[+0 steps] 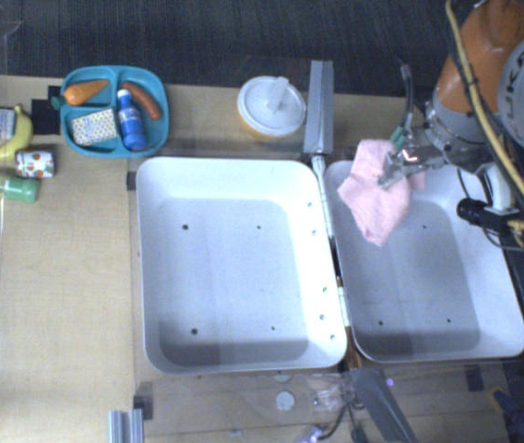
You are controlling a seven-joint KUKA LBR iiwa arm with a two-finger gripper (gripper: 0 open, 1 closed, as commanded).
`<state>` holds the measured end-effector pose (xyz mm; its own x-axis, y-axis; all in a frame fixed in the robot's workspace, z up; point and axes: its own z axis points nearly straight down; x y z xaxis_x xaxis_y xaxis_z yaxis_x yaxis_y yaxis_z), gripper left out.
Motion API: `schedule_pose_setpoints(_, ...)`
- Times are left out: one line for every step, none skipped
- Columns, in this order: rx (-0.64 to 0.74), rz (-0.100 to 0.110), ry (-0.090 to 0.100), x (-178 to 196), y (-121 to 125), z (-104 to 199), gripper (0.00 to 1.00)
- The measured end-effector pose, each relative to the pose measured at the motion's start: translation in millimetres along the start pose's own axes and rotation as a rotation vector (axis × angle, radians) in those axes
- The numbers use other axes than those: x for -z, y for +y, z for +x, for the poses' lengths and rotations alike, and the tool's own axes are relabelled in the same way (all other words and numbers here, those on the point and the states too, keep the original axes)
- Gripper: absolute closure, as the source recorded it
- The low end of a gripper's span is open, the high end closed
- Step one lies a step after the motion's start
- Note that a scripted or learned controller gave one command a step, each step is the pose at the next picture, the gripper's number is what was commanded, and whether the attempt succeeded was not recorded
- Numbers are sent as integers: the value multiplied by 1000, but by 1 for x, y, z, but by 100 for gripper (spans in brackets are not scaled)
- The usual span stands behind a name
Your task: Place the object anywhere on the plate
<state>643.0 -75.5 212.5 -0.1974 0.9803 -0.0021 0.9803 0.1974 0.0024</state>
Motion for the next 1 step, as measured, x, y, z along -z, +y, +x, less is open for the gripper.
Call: schedule_pose_setpoints(8, 0, 0, 12, 2, 1, 100)
